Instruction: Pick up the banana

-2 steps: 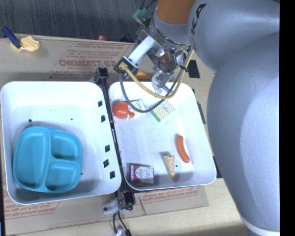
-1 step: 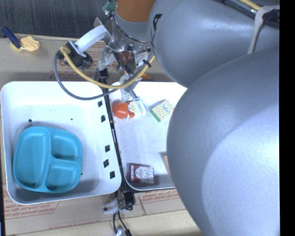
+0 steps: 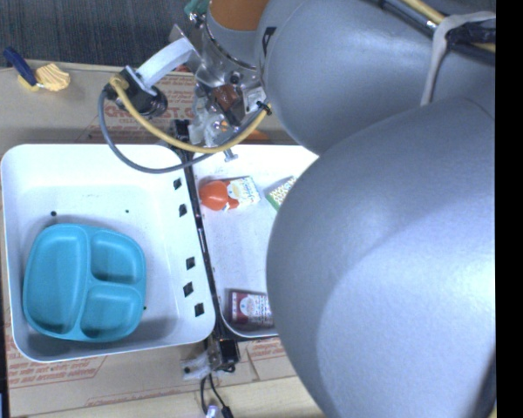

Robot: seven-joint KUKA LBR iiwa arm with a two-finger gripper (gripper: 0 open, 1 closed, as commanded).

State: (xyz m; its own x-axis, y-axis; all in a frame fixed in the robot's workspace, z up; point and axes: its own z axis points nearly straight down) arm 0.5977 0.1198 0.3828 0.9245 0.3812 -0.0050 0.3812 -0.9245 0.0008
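Hanging above the far edge of the right bin (image 3: 235, 251), close to the corner it shares with the left bin (image 3: 9, 233), the gripper (image 3: 216, 127) points down at the rim, with a yellow hose (image 3: 148, 122) looped around it. Whether it is wide or narrow I cannot tell from this slant, as cabling and the wrist body crowd the tip, and nothing can be made out in its grasp.

Where the banana lies I cannot tell. The grey arm (image 3: 392, 259) covers most of the right bin from the right edge inward, so the fruit may well sit beneath that bulk. That is a guess, and its long axis stays unknown too.

In the strip of the right bin left open along the shared wall, a red-and-white carton (image 3: 227, 193) lies just below the gripper near the far edge, with a green-edged packet (image 3: 281, 190) beside it. A dark red box (image 3: 248, 308) rests at the near edge. The left bin carries a blue divided plate (image 3: 83, 281) toward its near left corner. A small yellowish piece (image 3: 54, 78) sits on the bench beyond the left bin's far left corner; it looks too stubby to be the fruit.

The coming move turns on one thing — finding the banana's direction from the gripper, most likely rightward and nearer, under the arm
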